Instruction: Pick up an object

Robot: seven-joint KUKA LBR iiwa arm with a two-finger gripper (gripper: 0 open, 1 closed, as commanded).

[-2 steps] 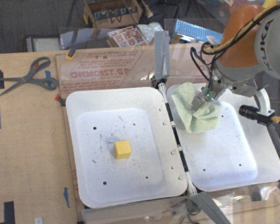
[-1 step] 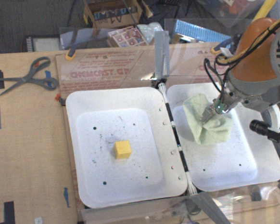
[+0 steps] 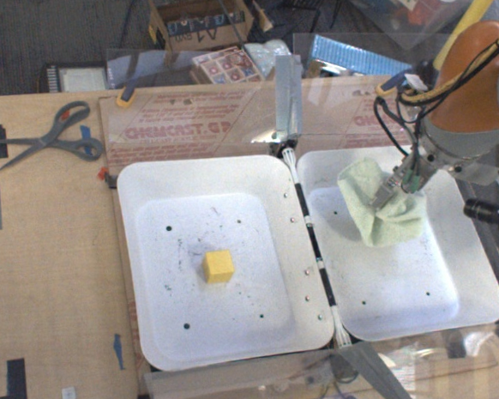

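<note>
A pale green cloth [image 3: 372, 204] lies crumpled in the upper part of the right bin [image 3: 412, 302]. My gripper [image 3: 388, 192] reaches in from the right and its fingers rest on the cloth's top, seemingly pinching a fold of it. A small yellow cube [image 3: 219, 266] sits near the middle of the left bin [image 3: 150, 245], far from the gripper.
Scissors [image 3: 55, 138] lie on the bench at the upper left. A metal divider [image 3: 288, 105] stands behind the gap between the bins. Cables [image 3: 397, 105] hang from the arm's wrist over the right bin's far edge. Boxes and clutter sit behind the bench.
</note>
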